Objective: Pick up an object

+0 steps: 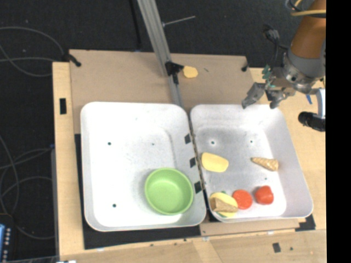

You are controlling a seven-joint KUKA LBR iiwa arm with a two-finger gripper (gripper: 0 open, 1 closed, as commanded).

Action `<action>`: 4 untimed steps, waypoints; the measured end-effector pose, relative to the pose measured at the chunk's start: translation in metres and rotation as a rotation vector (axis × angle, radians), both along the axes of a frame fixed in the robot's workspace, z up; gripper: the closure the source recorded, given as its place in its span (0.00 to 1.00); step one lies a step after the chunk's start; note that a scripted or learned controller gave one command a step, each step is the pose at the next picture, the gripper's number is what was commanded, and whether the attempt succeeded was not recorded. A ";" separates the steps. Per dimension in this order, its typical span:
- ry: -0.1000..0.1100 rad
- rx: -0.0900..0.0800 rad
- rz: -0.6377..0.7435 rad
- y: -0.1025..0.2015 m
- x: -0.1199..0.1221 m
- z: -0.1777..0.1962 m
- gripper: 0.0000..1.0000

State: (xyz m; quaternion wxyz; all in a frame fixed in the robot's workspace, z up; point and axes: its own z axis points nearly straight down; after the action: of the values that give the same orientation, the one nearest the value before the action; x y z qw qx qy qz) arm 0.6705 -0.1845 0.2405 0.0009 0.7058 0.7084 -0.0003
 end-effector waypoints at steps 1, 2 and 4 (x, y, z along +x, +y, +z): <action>0.001 -0.002 0.000 -0.001 0.000 0.000 0.00; 0.004 -0.001 0.002 0.003 -0.003 -0.043 0.00; 0.004 -0.002 -0.004 -0.009 -0.002 -0.142 0.00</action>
State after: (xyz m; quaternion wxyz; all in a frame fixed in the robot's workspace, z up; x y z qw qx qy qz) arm 0.6685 -0.1934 0.0984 0.0000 0.7070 0.7072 -0.0024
